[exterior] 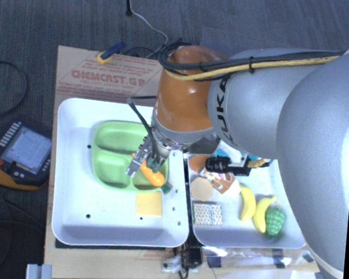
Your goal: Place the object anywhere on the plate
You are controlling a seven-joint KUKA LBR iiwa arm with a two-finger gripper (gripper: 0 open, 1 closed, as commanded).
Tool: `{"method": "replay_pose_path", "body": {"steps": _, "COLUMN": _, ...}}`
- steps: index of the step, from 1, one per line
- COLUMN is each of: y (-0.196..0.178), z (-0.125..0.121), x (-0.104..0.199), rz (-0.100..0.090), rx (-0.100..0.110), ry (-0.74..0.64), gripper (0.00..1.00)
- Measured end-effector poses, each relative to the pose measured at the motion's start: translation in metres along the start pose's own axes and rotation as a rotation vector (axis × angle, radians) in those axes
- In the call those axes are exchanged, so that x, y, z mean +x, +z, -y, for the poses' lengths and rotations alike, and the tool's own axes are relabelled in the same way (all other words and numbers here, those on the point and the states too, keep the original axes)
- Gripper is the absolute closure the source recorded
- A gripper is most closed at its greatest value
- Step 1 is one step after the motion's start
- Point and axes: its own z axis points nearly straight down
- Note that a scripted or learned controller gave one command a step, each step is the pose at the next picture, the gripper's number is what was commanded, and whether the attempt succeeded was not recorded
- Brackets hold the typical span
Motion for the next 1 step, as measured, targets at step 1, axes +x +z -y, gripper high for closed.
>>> {"method": "replay_pose_path", "body": {"steps": 1, "y": 0.0281, "z": -0.0514, "x": -0.0024, "rz": -0.002, "rx": 0.0, "ry": -0.066, "gripper": 1.0}}
